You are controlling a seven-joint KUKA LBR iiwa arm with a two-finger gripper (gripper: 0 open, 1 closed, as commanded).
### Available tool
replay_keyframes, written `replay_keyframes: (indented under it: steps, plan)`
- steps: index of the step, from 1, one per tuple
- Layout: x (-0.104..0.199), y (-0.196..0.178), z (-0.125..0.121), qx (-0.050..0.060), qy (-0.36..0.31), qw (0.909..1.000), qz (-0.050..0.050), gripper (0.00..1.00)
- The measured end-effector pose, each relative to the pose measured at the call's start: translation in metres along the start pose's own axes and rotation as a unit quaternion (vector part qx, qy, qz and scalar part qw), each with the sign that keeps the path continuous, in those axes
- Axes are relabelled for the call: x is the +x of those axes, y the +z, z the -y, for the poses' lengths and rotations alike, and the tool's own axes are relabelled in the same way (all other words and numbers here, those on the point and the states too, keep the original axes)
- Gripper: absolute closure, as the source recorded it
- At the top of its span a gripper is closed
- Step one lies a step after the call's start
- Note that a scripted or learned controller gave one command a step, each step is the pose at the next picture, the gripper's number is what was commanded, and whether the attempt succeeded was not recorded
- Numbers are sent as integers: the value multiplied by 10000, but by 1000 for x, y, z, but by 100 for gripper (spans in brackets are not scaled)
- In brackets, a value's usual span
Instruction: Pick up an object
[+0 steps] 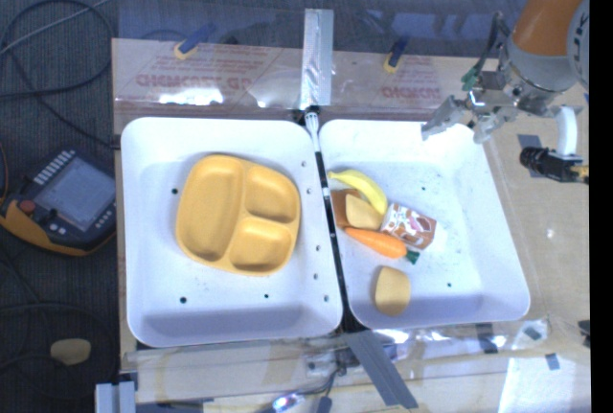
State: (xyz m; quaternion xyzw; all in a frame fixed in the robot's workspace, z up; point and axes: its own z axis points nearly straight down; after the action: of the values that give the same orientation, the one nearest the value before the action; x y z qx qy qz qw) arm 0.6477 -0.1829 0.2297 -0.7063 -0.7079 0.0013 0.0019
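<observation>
Camera view from above gives me both bins side by side. I start with the left bin (144, 210), the larger shape in the frame, which holds one yellow divided tray (238, 213) lying flat near its middle. Next to it, the right bin (479, 239) holds the small things, all gathered toward its left half: a banana (362, 188) lying on a slant from upper left to lower right, a brown block (354, 209) tucked under it, a carrot (375, 241) with its long axis running left to right and dipping slightly toward the right, a printed packet (412, 227) touching the carrot's upper side, and a tan lump (391, 289) standing alone below them.

My arm (548, 18) comes in at the upper right of the frame, and the gripper (462, 117) hangs over the upper right corner of the right bin. Its fingers look spread apart and I see nothing between them, so I read it as released and carrying nothing.

Every candidate lies down and to the left of the gripper in the frame. I judge the tan lump the cleanest choice, since it sits well apart from the rest; the banana, block, carrot and packet crowd each other and could spoil a grasp.
</observation>
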Motion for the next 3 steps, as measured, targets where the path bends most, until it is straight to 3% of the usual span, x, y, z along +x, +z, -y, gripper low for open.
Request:
replay_keyframes:
  steps: [1, 2, 3]
  plan:
    - [27, 114, 56, 2, -1027, 9947, -1, 0]
    - [36, 140, 104, -95, -2587, 9659, 41, 0]
    - [-3, 88, 63, -20, -2767, 9609, 0, 0]
